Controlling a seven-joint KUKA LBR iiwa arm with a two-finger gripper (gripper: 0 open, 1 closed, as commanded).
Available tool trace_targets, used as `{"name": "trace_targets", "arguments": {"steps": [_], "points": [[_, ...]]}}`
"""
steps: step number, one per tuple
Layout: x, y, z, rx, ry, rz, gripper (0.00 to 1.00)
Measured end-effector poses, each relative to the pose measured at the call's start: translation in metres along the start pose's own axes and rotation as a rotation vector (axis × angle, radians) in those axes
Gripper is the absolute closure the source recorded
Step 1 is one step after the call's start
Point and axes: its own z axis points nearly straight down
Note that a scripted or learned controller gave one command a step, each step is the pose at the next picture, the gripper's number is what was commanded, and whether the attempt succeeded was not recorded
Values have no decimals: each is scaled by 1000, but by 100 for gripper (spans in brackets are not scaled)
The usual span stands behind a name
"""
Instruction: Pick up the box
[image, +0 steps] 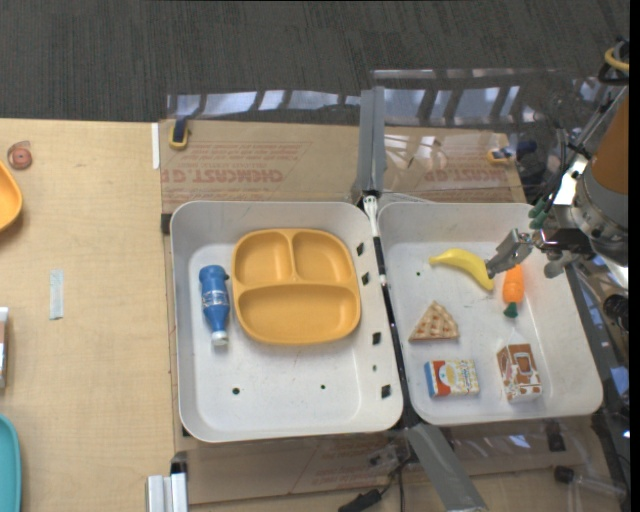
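Two small boxes lie at the front of the right bin (590, 395): a blue, white and orange box (451, 378) and a red-brown carton (519, 372) to its right. My gripper (526, 266) hangs over the bin's back right part, well behind both boxes. It is open, with one finger (500, 262) slanting toward the banana and the other at the right. Nothing sits between the fingers. An orange carrot (512, 288) lies just below the gripper.
A yellow banana (461, 266) and a waffle wedge (434, 324) lie left of the gripper in the right bin. The left bin (190, 390) holds a yellow divided plate (296, 285) and a blue bottle (213, 301). Cardboard lies behind the bins.
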Motion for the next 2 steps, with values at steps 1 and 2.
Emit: {"name": "trace_targets", "arguments": {"steps": [1, 2], "points": [[26, -16, 153, 0, 1, -227, 0], [15, -47, 180, -14, -1, -242, 0]]}}
